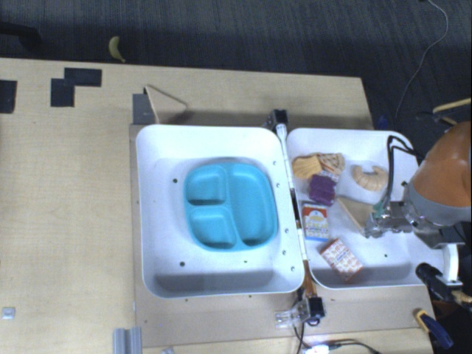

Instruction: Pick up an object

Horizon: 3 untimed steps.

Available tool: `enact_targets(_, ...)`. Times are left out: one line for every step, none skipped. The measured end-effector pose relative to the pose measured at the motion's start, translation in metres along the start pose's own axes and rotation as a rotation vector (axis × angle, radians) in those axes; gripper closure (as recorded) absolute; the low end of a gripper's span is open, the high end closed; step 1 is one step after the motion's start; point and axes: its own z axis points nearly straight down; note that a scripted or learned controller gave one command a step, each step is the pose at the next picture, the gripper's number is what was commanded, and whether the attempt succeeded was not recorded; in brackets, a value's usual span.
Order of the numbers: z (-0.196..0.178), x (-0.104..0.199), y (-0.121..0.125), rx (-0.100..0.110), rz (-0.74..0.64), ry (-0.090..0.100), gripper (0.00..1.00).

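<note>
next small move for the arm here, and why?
Probably shift the gripper toward the view's left and lower it over the purple object in the right bin. The gripper sits over bare bin floor near the bin's right side with nothing seen between its fingers, while the objects lie in the bin's left half.

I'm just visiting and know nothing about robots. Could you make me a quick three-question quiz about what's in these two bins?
1. True or false: the blue tray lies in the left bin.
2. What colour is the small block in the right bin: A green, B purple, C yellow?
3. From which side of the view does the arm reach in?

Key: 1 true. 2 B. 3 the right; its gripper hangs over the right bin.
</note>
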Motion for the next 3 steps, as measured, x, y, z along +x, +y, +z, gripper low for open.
enact_targets(0.0,0.0,0.0,0.0,0.0,0.0,0.0)
enact_targets(-0.011,0.001,0.002,-0.004,-0.002,0.0,1.0)
enact_targets(-0.011,0.001,0.002,-0.003,-0.002,0.0,0.0)
